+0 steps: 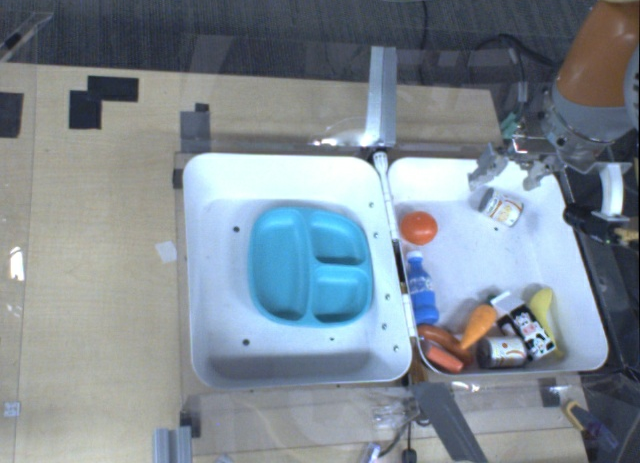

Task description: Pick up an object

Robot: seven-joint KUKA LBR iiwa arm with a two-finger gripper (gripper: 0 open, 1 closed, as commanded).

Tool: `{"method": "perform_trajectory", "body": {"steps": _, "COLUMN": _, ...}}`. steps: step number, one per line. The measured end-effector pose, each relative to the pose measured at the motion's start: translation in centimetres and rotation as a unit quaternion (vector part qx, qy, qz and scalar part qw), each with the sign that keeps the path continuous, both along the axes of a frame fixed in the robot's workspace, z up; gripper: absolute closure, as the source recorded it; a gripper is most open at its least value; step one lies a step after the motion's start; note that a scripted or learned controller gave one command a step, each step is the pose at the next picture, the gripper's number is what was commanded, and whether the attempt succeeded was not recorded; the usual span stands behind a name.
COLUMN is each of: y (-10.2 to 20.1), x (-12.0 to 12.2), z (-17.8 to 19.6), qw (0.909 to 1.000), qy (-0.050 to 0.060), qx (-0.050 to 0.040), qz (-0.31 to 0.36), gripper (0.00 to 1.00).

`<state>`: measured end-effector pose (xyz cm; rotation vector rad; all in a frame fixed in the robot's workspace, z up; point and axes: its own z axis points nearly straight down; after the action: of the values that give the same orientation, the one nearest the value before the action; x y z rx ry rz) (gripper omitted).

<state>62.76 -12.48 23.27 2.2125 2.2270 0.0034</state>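
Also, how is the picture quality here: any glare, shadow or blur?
Camera view: even light; a soft shadow lies inside the left bin near its front wall; faint glare on the clear sheet over the bench's left side; the gripper and the small items in the right bin look slightly blurred.

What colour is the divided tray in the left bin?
The divided tray is light blue, seen in the camera view.

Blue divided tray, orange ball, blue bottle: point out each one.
Blue divided tray (308, 263): camera view, on the ridge between its compartments.
Orange ball (419, 227): camera view, on the middle of its top.
Blue bottle (422, 297): camera view, on its body below the cap.
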Motion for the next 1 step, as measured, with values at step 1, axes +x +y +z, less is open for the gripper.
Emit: {"method": "perform_trajectory", "body": {"steps": 1, "y": -4.09, "x": -1.01, "z": -4.92, "qw": 0.9999, "qy": 0.0, "qx": -0.0005, "qz": 0.012, "gripper": 0.0}}
